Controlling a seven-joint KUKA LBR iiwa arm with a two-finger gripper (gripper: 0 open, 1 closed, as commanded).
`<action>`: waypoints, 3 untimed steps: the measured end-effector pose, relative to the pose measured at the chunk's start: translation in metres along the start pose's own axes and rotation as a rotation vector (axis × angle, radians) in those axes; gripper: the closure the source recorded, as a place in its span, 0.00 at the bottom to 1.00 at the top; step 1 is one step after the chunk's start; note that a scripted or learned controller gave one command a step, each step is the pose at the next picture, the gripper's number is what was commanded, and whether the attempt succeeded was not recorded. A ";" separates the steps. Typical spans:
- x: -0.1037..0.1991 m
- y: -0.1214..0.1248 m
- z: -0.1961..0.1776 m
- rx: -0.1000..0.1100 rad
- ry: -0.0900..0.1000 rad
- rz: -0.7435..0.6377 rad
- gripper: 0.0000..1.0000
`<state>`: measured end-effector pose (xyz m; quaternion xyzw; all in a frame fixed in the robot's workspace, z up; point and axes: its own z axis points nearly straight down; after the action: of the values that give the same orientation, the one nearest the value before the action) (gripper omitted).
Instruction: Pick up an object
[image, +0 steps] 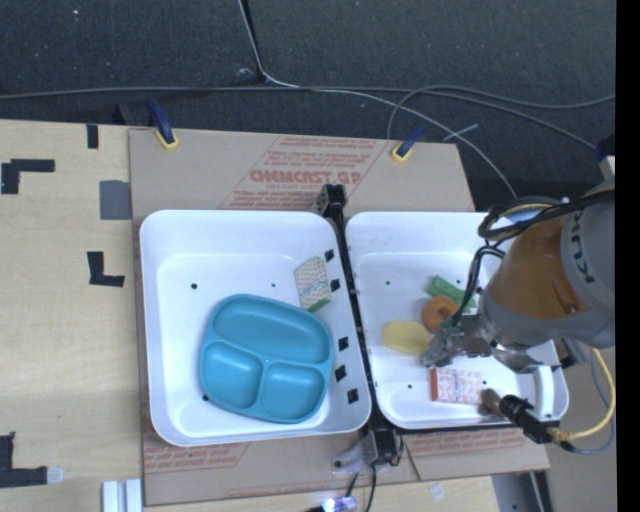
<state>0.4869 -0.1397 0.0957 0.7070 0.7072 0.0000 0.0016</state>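
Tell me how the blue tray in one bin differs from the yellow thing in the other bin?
The blue tray is far bigger than the pale yellow object and is split into three compartments, while the yellow one is a plain rounded lump. The tray lies in the left bin, far from the arm; the yellow object lies in the right bin, right beside the gripper. Both rest on a white bin floor.

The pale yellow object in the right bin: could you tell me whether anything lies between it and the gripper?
Nothing visible does. The gripper sits right at the edge of the pale yellow object in the right bin. The orange piece lies just beyond, beside both.
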 end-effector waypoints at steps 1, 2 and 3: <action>0.009 0.004 -0.047 0.000 0.002 -0.002 1.00; 0.007 0.008 -0.090 -0.001 0.001 -0.001 1.00; 0.007 0.009 -0.110 0.001 0.002 -0.001 1.00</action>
<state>0.4954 -0.1324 0.2054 0.7067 0.7075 0.0003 0.0005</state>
